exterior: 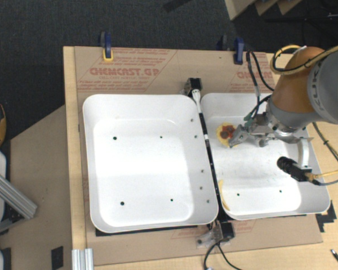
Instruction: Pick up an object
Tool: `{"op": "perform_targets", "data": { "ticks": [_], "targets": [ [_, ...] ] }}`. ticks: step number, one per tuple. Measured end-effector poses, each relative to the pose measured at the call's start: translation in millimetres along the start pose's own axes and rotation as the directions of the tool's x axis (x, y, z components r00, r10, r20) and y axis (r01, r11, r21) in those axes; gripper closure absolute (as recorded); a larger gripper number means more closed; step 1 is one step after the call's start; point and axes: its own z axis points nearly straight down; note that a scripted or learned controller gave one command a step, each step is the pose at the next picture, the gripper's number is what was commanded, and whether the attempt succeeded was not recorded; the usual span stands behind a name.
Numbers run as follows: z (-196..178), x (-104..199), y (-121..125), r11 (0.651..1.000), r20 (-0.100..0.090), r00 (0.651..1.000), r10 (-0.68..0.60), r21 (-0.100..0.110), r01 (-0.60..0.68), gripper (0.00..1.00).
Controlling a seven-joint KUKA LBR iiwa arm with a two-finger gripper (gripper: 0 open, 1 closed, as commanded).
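1. A grey KUKA arm (321, 89) with a smooth orange band (296, 86) above the wrist reaches in from the right over a bench of pale board (158, 66) printed with faded red lettering
2. Two shallow white bins with rounded corners and a dull plastic sheen sit side by side, each dotted with a few small dark holes; a dark strip (205, 145) runs between their touching rims
3. The left bin (141, 162) is the wider one; the right bin (259, 179) lies under the arm's wrist
4. A small lumpy object (225, 131), yellow at the edges with a red-brown centre, rests on the floor of the right bin near its upper left corner, just beside the shared rim
5. The metal gripper (236, 140) hangs low in the right bin, its tip just beside the small object on its lower right; whether the jaws are parted or closed cannot be told from this angle
6. Blue clamps (106, 43) grip the board's far edge, and yellow and black cables (281, 58) loop near the arm
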Motion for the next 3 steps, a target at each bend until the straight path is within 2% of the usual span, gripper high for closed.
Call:
{"op": "perform_targets", "data": {
  "ticks": [1,2,3],
  "targets": [
    [6.6,-18.0,49.2,0.999,-0.013,1.000,-0.012,0.034,0.012,0.00],
    [8.2,-18.4,64.4,0.997,-0.018,1.000,-0.015,0.073,0.016,0.00],
    [8.4,-19.8,64.4,0.997,-0.021,1.000,-0.012,0.071,0.014,0.00]
  ]
}}
